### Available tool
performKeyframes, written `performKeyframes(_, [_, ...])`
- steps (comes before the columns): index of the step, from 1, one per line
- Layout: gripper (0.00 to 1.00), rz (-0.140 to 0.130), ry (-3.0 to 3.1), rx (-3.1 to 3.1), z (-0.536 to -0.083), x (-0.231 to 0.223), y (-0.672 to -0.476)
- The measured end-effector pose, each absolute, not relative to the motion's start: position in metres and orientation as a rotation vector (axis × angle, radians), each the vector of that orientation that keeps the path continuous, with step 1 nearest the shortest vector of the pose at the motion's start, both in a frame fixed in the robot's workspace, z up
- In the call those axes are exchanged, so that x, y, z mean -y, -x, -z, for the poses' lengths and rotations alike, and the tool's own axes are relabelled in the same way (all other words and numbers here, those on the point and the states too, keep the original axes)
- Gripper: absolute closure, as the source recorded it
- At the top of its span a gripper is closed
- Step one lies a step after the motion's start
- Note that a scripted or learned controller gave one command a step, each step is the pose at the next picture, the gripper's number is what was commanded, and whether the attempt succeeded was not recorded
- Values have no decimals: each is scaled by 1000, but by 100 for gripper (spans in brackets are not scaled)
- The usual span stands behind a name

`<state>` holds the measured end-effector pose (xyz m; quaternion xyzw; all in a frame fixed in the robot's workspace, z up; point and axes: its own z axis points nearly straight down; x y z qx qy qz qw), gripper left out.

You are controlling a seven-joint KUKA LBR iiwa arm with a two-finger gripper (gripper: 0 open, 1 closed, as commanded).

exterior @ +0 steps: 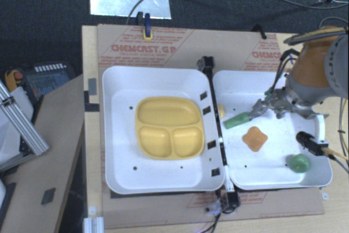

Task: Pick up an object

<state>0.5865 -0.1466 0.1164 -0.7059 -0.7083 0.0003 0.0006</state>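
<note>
— Where's your hand point(260, 109) right now?

— Low in the right bin point(235, 84), at the end of the green stick point(235, 120) that lies near the divider. I'm touching it or just beside it; I can't tell whether I'm clenched on it or released.

— So nothing's picked up?

— Not that I can claim. The stick looks flat on the bin floor. The orange piece point(254, 138) sits just below it, the green ball point(299, 162) near the bottom right corner, both untouched. The yellow tray point(168, 127) rests in the left bin point(117, 117).

— What's left?

— A secure grip and the lift, I'd judge.
</note>
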Motion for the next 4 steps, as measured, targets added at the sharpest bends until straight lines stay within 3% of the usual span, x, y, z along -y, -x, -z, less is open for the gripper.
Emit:
performKeyframes(1, [100,3,2223,2226,-131,148,-588])
performKeyframes(3, [100,8,2220,2234,-242,140,-593])
performKeyframes(4, [100,2,2217,2230,-243,140,-594])
